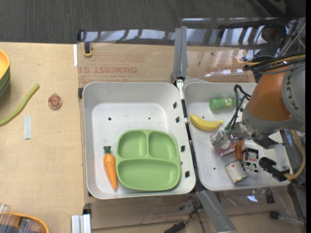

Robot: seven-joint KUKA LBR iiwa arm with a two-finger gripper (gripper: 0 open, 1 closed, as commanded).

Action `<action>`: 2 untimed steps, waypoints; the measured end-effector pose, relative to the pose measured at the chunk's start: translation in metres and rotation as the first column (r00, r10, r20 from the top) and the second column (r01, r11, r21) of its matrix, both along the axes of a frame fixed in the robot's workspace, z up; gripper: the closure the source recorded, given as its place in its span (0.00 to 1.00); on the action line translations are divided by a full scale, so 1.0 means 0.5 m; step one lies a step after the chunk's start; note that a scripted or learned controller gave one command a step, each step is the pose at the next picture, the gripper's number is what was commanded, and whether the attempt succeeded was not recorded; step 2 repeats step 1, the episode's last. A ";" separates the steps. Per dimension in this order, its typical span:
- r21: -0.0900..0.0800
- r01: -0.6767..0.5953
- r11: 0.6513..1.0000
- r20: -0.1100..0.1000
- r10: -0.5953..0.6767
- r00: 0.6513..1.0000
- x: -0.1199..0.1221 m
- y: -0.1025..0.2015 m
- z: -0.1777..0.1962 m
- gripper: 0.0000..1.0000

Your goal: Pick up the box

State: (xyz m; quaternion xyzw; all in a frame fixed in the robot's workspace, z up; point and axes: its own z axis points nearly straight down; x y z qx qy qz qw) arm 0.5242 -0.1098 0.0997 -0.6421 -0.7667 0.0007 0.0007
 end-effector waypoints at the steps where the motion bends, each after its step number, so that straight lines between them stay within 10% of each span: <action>1: -0.001 0.061 0.998 0.000 -0.061 0.998 0.064 0.134 0.182 1.00; 2: -0.001 0.061 0.998 0.000 -0.061 0.998 0.064 0.134 0.182 1.00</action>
